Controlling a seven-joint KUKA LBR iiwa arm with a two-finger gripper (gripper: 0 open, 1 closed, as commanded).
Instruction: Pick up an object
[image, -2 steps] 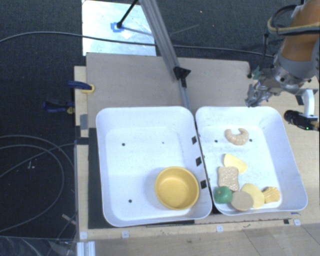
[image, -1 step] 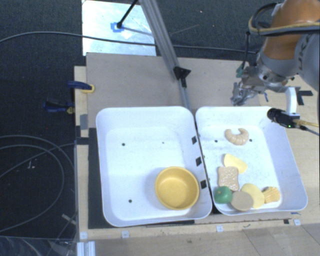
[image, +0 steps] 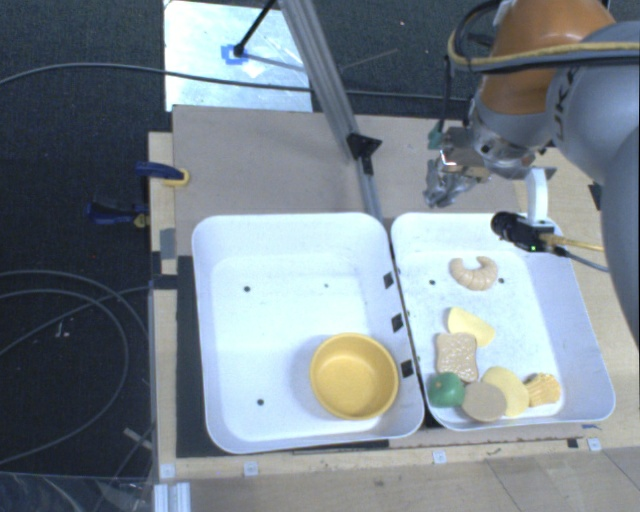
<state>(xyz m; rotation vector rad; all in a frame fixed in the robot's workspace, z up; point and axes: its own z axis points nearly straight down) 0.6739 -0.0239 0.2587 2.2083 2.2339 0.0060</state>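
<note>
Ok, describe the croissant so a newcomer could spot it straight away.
Start at the right bin. The croissant lies alone in its far half, nearest the gripper. It is the one pale, curved, ridged piece, apart from the cluster at the near edge.

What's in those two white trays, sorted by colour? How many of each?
Yellow: 4, the bowl, wedge, oval, ridged piece
Beige or tan: 3, the croissant, cracker, round disc
Green: 1, the green piece
Total: 8

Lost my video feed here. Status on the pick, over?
Gripper above the right bin's far rim, nothing seen in it. Croissant nearest, lying alone. Other food clustered at the near edge. Nothing blocking.
</note>
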